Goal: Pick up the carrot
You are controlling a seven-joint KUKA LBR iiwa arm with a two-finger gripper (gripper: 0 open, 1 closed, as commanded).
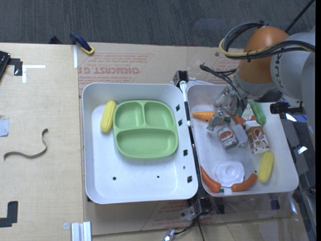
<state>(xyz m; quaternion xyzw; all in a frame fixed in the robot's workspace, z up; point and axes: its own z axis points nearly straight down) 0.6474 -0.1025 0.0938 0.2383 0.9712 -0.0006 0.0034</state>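
orange carrot (202, 116) in right bin (286, 157), tool (219, 118) just beside it, grip unclear

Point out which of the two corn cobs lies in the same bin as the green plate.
The corn cob in the left bin, lying just left of the green plate. The other corn cob sits in the right bin by its right wall.

Robot lab: bench (40, 109) w/ bins (90, 185) (toy food)

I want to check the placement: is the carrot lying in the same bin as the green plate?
No. The carrot lies in the right bin, while the green plate sits in the left bin.
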